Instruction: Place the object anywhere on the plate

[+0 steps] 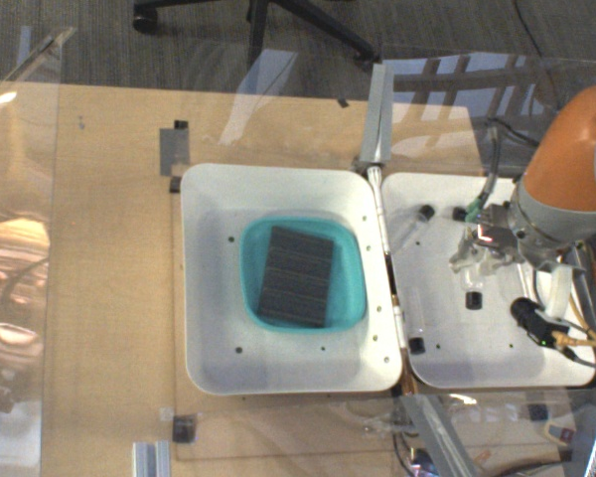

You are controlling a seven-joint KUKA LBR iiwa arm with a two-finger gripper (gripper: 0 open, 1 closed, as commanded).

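We log: block (296, 276) on plate (350, 301), in left bin (209, 296); gripper (480, 254) over right bin (447, 351).

We see a dark ridged block (296, 276) lying flat on the teal plate (350, 298) in the left bin (209, 296). Our claw (480, 249) hangs over the right bin (437, 356), well apart from the plate, on the wooden worktop (99, 266).

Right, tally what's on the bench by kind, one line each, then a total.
White bins: 2 (left, right)
Teal plate: 1
Dark ribbed block, lying on the plate: 1
Total: 4
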